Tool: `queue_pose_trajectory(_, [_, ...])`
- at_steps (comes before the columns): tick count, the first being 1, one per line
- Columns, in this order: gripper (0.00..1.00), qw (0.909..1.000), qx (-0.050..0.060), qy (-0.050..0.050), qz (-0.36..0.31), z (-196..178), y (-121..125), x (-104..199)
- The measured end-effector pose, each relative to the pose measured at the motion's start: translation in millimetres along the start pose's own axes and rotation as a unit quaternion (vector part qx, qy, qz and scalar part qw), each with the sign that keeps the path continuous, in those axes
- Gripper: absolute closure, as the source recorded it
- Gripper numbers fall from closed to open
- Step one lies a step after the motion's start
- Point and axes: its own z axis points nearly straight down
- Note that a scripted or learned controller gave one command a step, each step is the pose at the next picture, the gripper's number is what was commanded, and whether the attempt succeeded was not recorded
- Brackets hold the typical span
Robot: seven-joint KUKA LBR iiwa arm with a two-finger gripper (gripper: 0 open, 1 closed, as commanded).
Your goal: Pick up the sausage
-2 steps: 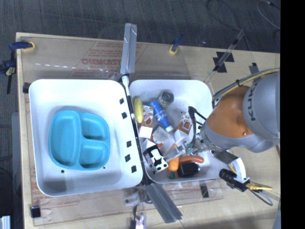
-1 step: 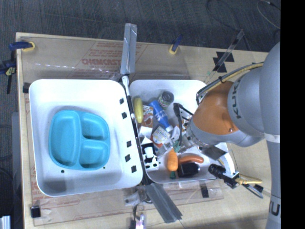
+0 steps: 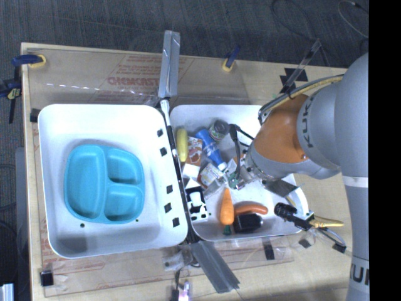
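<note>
Now, you see the sausage (image 3: 252, 209) lying flat in the right bin (image 3: 188, 115), in the part of that bin nearest the bottom of the view, its length running left to right. Its left end sits just beside a carrot (image 3: 226, 209), which lies at right angles to it; you cannot tell whether the two touch. A black block (image 3: 248, 223) lies just below the sausage, close against it. The arm (image 3: 326, 130) reaches in from the right and covers the bin's right half. The end effector (image 3: 237, 179) is low over the clutter in the middle of the bin, above and slightly left of the sausage and apart from it. You cannot tell whether it is released or clenched, and nothing is seen in its grasp. Farther up the bin lie a blue packet (image 3: 210, 146), a can (image 3: 218, 130) and a yellow piece (image 3: 182, 144) near the left wall. The left bin (image 3: 47, 168) holds a blue divided tray (image 3: 103, 184). Both bins sit side by side on the bench (image 3: 81, 74).
</note>
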Motion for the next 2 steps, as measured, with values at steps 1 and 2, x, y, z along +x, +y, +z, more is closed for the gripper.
queue_pose_trajectory(1, [0.00,1.0000,0.001,0.002,0.007,1.1,45.8,-11.6])
queue_pose_trajectory(2, [0.00,0.9999,0.000,0.003,0.016,1.2,90.5,-71.2])
